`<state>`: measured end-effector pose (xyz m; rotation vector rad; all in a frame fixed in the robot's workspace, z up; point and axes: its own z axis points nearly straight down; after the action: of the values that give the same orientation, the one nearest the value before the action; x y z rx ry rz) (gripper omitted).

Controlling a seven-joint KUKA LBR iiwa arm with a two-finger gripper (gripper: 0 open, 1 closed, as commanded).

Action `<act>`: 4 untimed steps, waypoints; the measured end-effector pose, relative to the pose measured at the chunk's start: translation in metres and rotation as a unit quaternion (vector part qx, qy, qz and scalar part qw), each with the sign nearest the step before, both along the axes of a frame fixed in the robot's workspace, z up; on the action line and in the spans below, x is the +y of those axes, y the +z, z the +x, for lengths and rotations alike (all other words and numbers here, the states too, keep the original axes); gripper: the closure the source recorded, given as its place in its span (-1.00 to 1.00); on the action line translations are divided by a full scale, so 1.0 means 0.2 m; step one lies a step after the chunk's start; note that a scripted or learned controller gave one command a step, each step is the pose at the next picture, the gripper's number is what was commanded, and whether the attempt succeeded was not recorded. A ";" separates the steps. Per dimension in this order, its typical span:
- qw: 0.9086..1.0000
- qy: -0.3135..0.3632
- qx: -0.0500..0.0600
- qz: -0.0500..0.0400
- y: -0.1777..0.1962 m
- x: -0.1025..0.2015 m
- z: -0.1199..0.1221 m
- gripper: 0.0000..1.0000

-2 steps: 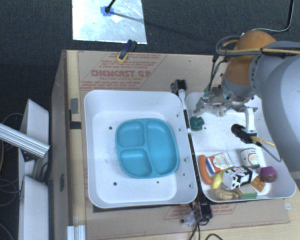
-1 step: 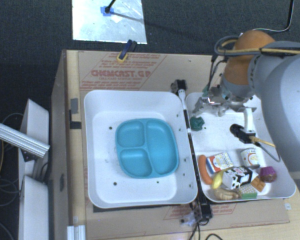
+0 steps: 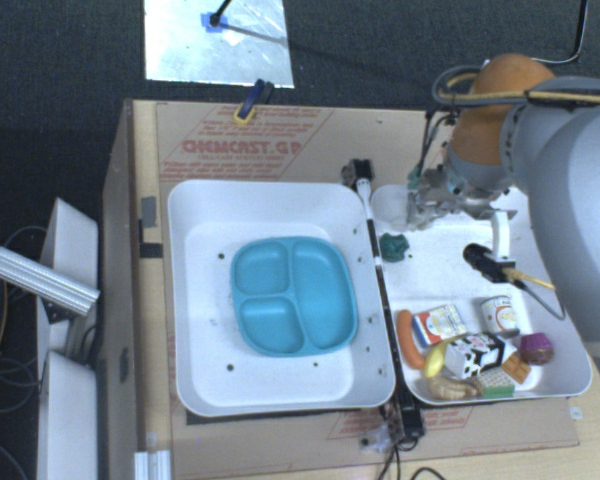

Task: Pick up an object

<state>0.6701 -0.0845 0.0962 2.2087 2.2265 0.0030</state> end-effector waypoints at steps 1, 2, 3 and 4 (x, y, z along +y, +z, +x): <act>1.000 0.002 -0.001 -0.001 0.06 0.00 0.00 1.00; 1.000 0.003 -0.003 -0.001 0.11 0.00 0.01 1.00; 1.000 0.005 -0.004 -0.002 0.17 0.00 0.01 1.00; 1.000 0.006 -0.006 -0.002 0.22 0.00 0.02 1.00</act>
<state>0.6740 -0.0854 0.1407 2.1866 2.2320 0.0113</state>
